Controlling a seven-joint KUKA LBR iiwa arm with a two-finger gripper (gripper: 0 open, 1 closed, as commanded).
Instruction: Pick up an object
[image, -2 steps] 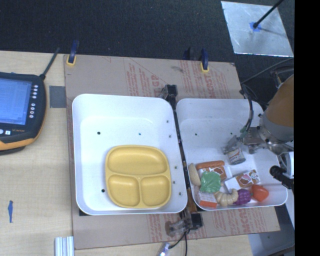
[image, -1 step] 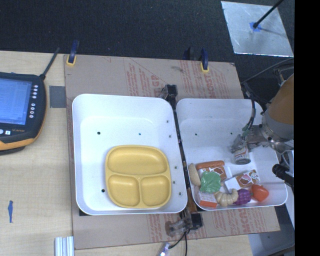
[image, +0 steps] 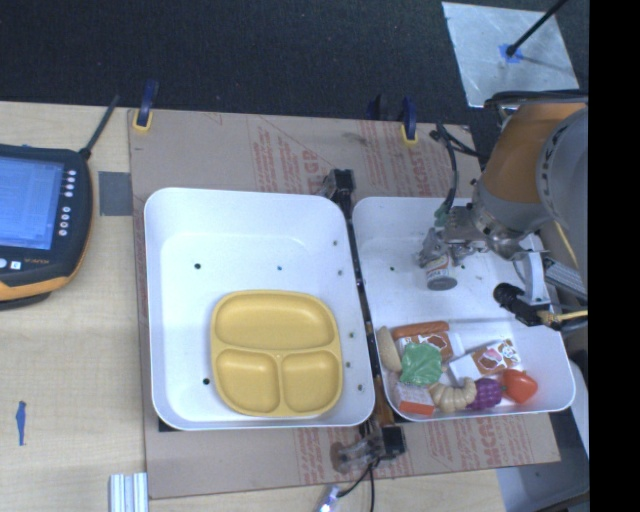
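Down at the near edge of the right bin (image: 560, 350) sits a heap of toy food (image: 450, 372), a green piece on top and a red one at the right end, while the yellow divided tray (image: 277, 352) lies in the left bin (image: 180, 300). Further back, the gripper (image: 438, 268) hangs over bare floor in the right bin, well apart from the heap; whether its fingers are apart or together, I cannot tell.
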